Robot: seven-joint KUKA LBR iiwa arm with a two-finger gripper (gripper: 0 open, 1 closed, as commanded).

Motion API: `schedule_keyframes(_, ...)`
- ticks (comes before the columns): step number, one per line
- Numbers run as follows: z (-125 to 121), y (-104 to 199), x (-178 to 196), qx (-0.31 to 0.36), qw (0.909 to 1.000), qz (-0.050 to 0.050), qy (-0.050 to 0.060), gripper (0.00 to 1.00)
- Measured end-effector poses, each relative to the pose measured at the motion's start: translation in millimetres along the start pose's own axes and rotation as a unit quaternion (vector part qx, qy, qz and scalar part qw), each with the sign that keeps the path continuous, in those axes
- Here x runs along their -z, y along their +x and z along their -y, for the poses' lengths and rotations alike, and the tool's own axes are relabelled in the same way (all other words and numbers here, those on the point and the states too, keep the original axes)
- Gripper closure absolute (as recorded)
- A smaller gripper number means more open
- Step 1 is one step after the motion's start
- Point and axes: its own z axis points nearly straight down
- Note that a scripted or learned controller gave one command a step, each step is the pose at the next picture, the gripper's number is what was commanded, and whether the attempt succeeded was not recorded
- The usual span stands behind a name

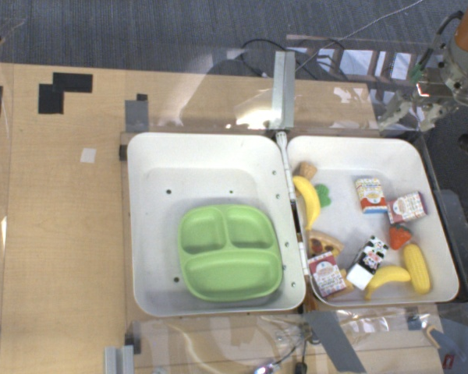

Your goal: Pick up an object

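Observation:
The right bin [421,156] holds several toy foods. A yellow banana [306,199] lies along its left wall, with a small green piece [323,194] and a brown piece [306,170] beside it. Two small cartons [369,193] [406,206] sit in the middle right, and a red item [400,235] lies below them. A corn cob [417,268], a second banana [386,279], a cow-patterned carton [369,259] and another carton [327,276] crowd the front. My gripper [413,111] hangs beyond the bin's far right corner, above the bench and apart from every object.
The left bin [152,178] carries a green divided plate [230,250] toward its front. A metal post [284,92] stands behind the seam between the bins. Cables and a rack run behind the right bin.

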Motion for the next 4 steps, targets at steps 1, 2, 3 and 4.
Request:
schedule_keyframes(1, -1.7, -18.5, -101.3, -0.163, 0.9866, 0.000, 0.002, 0.00)
schedule_keyframes(2, 24.3, -9.5, -192.0, -0.133, 0.9911, 0.000, -0.001, 0.00)
schedule_keyframes(3, 21.7, -7.8, -179.4, -0.132, 0.9913, 0.000, -0.004, 1.00)
schedule_keyframes(4, 18.9, 47.7, -74.2, -0.137, 0.9906, -0.001, -0.001, 1.00)
